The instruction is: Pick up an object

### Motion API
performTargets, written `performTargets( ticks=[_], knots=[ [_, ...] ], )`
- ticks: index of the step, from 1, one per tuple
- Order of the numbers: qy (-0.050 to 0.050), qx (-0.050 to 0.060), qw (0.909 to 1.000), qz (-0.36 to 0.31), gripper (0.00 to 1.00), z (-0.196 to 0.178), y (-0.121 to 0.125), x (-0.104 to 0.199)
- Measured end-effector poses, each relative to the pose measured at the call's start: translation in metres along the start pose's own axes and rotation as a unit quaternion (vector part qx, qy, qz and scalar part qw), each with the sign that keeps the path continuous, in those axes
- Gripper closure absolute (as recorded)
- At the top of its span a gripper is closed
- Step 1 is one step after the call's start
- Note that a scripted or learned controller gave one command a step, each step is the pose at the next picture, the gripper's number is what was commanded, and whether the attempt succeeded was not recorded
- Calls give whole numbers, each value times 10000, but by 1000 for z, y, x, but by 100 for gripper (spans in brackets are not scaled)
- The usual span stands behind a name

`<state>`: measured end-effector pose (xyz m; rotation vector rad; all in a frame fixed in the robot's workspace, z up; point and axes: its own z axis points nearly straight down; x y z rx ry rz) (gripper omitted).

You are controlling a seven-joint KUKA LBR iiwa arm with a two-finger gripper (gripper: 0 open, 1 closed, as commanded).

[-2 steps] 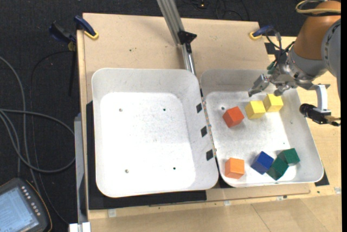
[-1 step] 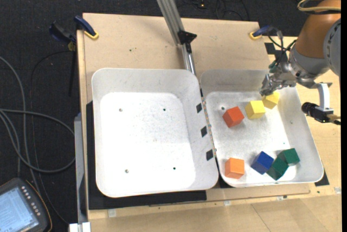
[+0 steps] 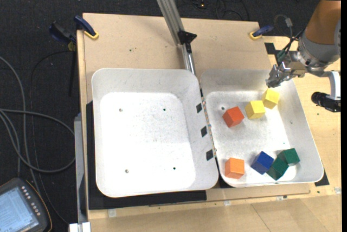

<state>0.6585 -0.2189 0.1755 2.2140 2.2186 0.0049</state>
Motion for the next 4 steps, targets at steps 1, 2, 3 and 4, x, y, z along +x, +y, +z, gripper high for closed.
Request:
performTargets(
  ticks=[1, 2, 3, 4],
  knots=[
    [3, 5, 10000, -1, 100, -37, 2, 0],
    [22, 26, 10000, -28, 100, -50, -8, 55],
    [25, 32, 10000, -28, 100, -62, -23, 107],
    [25, 42, 10000, -28, 100, -65, -42, 152]
  ],
)
